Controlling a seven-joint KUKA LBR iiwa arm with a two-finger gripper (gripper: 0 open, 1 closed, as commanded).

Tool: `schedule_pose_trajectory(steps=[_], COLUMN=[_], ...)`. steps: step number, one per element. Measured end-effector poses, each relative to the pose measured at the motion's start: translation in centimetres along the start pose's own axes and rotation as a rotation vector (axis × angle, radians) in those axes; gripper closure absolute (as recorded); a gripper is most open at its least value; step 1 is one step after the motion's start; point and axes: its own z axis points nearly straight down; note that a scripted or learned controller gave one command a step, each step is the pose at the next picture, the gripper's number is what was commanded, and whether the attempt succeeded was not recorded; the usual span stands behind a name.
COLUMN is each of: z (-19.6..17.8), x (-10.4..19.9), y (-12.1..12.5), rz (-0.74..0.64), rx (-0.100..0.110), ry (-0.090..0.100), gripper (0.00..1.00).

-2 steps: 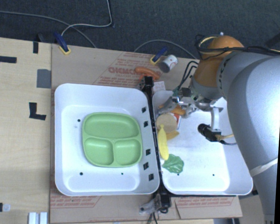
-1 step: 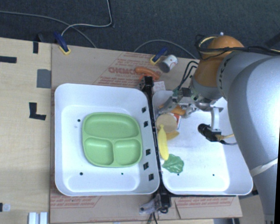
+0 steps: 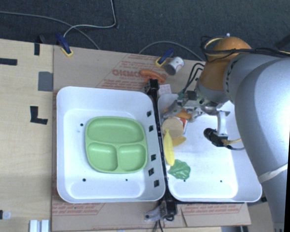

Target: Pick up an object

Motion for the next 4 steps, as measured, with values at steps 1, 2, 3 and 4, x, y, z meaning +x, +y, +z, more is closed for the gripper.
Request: schedule_pose_trajectory(steps=[1, 2, 3, 4], z=[-0.04, -0.02, 0.00, -0.02], x=[-0.37, -0.44, -0.30, -0.96], y=[-0.11, 0.03, 0.01, 0.04], rz=[-0.002, -0.003, -0.001, -0.002], rx=[-0.003, 0.002, 0.001, 0.002], ry=[0.004, 0.005, 0.003, 0.008], gripper=[0.00, 0.00, 0.00, 0.00])
